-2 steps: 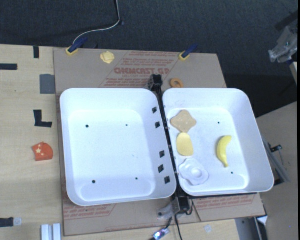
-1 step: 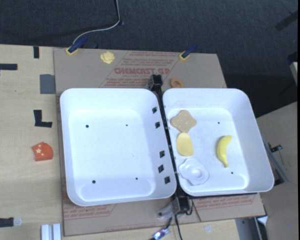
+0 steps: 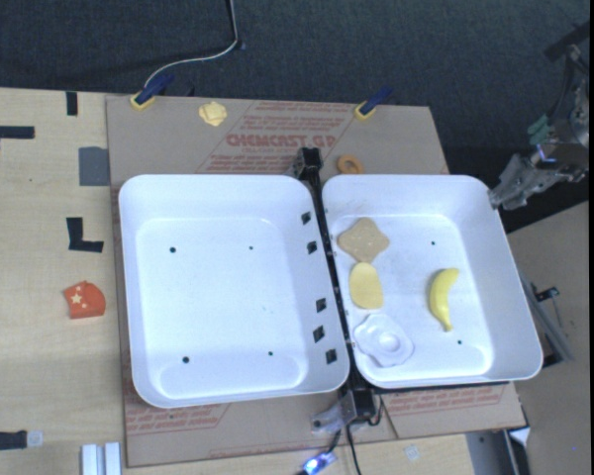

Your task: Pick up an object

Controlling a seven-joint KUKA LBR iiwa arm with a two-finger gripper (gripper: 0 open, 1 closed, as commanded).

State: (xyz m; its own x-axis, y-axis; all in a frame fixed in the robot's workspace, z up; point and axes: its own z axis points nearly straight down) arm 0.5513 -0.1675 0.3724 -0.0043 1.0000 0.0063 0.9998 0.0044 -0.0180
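The desk [image 3: 40, 255] is seen from above, pale wood with a brown cardboard sheet [image 3: 277, 137] laid across its middle. Two shallow white bins are set side by side on that sheet, touching along a clipped seam. The left bin [image 3: 218, 364] is the one nearer the desk's left edge. The right bin [image 3: 475, 216] carries four things. A tan, toast-like piece [image 3: 362, 239] is placed near the seam, toward the bin's far edge. A pale yellow oval piece [image 3: 366, 286] is found just below it, also beside the seam. A white moulded piece [image 3: 382, 342] is seen at the bin's near left corner. A yellow banana [image 3: 443, 297] is laid toward the bin's right side, well apart from the other three.

The claw [image 3: 510, 188] is held just outside the right bin's far right corner, at the desk's right edge; nothing is seen between its fingers, and whether it is released or clenched cannot be told.

On the desk's left edge an orange block [image 3: 85, 300] is placed. A small yellow lump [image 3: 213, 114] is seen on the cardboard's far edge.
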